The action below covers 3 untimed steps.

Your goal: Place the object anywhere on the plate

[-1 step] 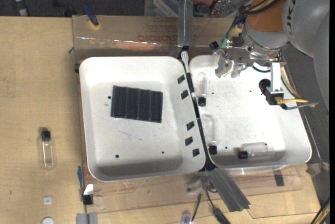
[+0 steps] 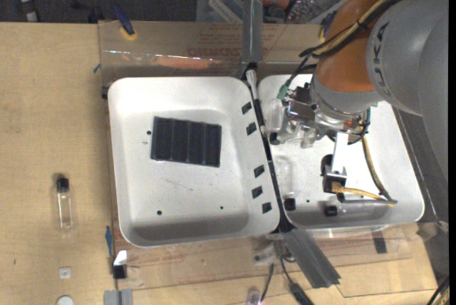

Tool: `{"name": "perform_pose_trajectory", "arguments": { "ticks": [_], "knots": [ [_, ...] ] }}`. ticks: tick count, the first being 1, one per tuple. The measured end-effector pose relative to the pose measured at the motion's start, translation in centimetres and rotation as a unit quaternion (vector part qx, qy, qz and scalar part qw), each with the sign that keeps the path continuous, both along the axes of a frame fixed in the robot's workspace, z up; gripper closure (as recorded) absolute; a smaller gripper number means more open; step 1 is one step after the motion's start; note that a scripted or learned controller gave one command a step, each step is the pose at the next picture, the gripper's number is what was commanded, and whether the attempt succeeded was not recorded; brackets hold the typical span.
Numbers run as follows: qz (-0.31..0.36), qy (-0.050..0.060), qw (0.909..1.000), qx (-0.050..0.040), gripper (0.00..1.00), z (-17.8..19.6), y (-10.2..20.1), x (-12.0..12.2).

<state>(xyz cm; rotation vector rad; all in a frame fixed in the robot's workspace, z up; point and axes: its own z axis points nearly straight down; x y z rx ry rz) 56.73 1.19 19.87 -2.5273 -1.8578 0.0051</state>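
Arm hangs low over right bin, gripper near the divider, likely set for a pick. Jaw state: cannot tell. Object: cannot tell which, maybe under the wrist. Plate, dark, lies in left bin, across the divider.

The grey KUKA arm enters from the upper right of the frame, its orange band just above the wrist. The gripper hangs at centre right, pointing down and toward the frame's left.
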Motion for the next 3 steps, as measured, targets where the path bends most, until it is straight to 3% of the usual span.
{"name": "perform_pose_trajectory", "arguments": {
  "ticks": [1,2,3],
  "knots": [
    [-0.158,-0.002,0.9875,-0.0017,1.00,-1.5,3.8,2.9],
    [-0.177,-0.010,0.9842,-0.0034,1.00,-5.2,5.7,-1.1],
    [-0.070,-0.003,0.9976,-0.0015,1.00,3.8,11.6,4.3]
  ]
}}
